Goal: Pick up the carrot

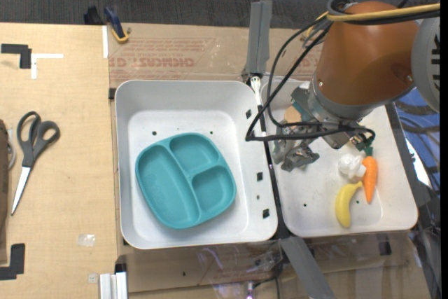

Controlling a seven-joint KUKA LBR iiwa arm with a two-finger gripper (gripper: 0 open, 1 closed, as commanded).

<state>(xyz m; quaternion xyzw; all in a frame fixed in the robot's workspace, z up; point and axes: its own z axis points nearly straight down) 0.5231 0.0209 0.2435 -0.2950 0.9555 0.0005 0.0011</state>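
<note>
An orange carrot [369, 178] lies in the right bin [308, 220], near its right wall, pointing down. Beside it on the left sit a small white object [350, 166] and a yellow banana [344, 204]. My gripper [297, 154] hangs low over the middle of the right bin, left of the carrot and apart from it. The orange wrist band [364, 52] and cables cover most of it from above.
The left bin [133, 122] holds a teal divided plate [185, 180]. Scissors [29, 147] lie on the wooden bench at the far left. Black cables loop around the wrist above the bins' shared wall.
</note>
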